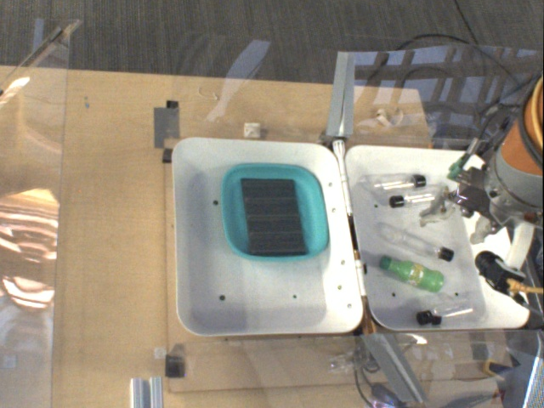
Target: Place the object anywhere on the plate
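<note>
A teal plate (316, 219) with rounded corners lies in the left bin (204, 296). A dark ridged rectangle (272, 217) covers its middle. In the right bin (493, 313) lie a green bottle (412, 272) and several clear tubes with black caps: one at the back (399, 180), one just in front of it (410, 199), one in the middle (416, 243) and one near the front edge (442, 314). My gripper (438, 208) reaches in from the right, low over the right bin's back half, just right of the second tube. Nothing visibly sits in it.
The arm's orange band and wrist (518, 155) hang over the right bin's right side, with cables behind. A metal divider (340, 100) stands behind the seam between the bins. A small white cube (252, 130) lies on the bench behind the left bin.
</note>
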Robot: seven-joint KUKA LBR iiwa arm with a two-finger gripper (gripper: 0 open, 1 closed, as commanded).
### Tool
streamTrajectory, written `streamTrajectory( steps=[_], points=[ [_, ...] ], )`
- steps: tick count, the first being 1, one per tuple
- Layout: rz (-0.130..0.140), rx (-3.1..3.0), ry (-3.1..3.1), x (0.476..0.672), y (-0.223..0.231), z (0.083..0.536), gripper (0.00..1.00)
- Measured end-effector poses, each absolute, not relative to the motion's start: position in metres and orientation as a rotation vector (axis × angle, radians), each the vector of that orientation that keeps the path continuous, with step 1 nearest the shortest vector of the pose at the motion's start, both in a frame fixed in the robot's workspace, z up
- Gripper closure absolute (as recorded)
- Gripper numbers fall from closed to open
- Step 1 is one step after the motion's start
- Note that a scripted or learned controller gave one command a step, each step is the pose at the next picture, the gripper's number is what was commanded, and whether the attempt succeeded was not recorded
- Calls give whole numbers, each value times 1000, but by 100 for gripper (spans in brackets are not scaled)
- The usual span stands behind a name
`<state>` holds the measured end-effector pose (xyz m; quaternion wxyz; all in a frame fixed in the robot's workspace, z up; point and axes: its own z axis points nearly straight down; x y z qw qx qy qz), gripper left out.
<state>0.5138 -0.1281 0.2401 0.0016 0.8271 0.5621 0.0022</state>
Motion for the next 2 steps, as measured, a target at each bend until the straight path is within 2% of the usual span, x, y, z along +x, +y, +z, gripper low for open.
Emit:
streamTrajectory(
  steps=[1, 2],
  points=[
    [3, 2615, 1738, 488, -112, 197, 0],
    [3, 2615, 1738, 488, -112, 197, 0]
  ],
)
